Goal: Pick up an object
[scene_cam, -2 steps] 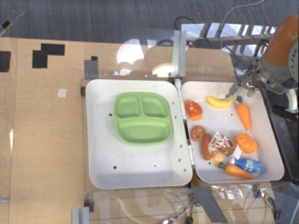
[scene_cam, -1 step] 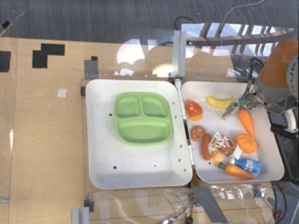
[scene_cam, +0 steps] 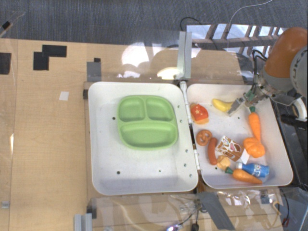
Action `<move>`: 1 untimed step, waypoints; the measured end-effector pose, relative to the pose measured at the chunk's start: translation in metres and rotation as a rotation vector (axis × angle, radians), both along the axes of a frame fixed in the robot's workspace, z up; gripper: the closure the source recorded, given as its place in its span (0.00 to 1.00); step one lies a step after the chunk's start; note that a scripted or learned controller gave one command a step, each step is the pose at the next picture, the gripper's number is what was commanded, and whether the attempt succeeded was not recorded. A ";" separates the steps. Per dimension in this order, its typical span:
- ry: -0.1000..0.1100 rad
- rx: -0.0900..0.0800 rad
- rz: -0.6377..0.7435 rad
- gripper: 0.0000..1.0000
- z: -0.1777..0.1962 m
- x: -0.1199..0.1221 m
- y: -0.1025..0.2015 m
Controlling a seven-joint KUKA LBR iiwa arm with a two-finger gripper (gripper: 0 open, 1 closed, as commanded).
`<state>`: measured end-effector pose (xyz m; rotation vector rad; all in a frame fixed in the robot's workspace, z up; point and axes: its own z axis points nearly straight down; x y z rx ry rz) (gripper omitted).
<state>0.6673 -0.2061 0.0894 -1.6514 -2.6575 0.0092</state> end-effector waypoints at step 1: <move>-0.012 -0.013 -0.005 0.00 -0.001 0.000 0.068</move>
